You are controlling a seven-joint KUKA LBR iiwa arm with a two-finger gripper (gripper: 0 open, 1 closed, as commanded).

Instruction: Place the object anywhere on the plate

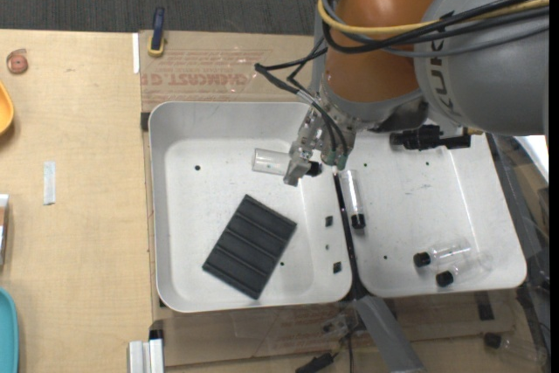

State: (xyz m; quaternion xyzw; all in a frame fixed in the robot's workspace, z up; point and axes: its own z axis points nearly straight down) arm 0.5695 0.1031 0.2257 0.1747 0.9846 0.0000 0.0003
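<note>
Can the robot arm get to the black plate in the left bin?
Probably yes. The plate lies flat in the left bin with nothing on top of it, and the gripper hangs just above and to its right, beside a clear tube. Nothing stands between them.

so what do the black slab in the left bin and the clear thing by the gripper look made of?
Black slab: looks like matte black plastic or rubber; dull, no glare, with moulded parallel ridges.
Clear thing: transparent plastic or glass, can't tell which; the white bin shows through it, with soft highlights.
Bin itself: glossy white plastic, by its sheen and rounded rim.
</note>
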